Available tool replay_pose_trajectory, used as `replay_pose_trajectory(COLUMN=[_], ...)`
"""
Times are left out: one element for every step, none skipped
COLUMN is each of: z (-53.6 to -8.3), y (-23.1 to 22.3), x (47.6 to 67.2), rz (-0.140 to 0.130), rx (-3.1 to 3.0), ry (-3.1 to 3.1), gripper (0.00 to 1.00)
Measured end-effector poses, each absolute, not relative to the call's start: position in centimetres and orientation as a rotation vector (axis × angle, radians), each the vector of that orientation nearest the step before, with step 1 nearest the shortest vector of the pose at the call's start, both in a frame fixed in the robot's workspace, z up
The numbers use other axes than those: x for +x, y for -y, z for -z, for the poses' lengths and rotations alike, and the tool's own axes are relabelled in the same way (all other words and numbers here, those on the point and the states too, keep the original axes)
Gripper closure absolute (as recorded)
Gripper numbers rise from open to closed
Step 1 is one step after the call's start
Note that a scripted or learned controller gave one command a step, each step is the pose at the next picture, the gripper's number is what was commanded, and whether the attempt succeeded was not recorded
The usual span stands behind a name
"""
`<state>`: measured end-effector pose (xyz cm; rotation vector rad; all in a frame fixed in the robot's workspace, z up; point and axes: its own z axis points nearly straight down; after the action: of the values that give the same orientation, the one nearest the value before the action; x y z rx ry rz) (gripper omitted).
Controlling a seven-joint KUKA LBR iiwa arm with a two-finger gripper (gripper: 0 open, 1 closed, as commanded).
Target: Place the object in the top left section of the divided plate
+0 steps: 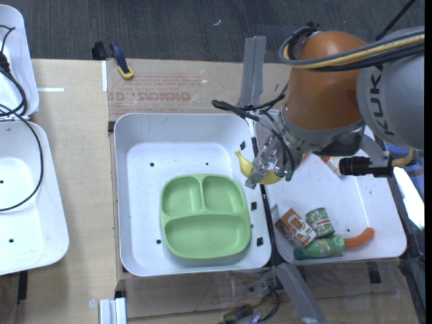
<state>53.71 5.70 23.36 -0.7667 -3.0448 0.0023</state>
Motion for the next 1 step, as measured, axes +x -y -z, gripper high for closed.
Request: replay_pose_trajectory(z=[-21.74], y=[-9.5], x=[57.27], rz=[-0.001], rx=[-0.67], ry=[3.069], gripper=[1.0])
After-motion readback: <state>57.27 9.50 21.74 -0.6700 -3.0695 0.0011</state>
